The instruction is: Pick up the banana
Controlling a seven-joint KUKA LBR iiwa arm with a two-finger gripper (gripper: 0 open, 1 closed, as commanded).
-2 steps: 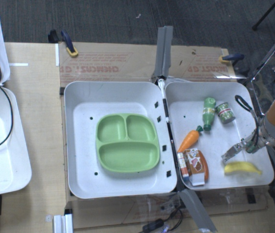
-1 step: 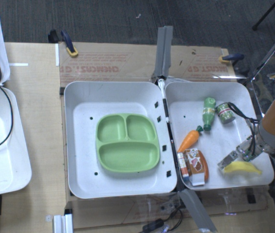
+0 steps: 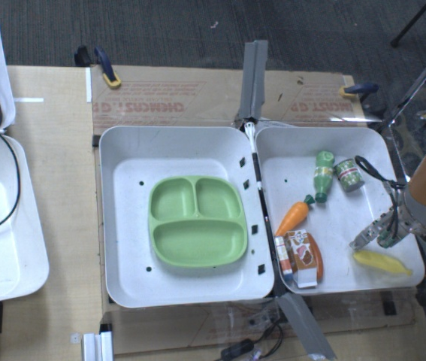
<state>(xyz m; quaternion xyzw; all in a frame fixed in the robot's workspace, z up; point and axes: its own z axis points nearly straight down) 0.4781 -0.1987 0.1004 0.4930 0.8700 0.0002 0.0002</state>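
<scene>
The yellow banana (image 3: 382, 262) lies flat at the front right corner of the right bin (image 3: 314, 145). My gripper (image 3: 373, 235) hangs just above and slightly left of it, reaching in from the right edge, its metal fingers (image 3: 363, 239) pointing down-left toward the bin floor. Nothing sits between the fingers. The banana's whole length is in sight.
The right bin also holds a carrot (image 3: 294, 216), a green bottle (image 3: 323, 174), a small can (image 3: 349, 176) and a flat food packet (image 3: 300, 256). A green divided plate (image 3: 197, 222) lies in the left bin (image 3: 115, 201). A black cable (image 3: 374, 171) loops near the can.
</scene>
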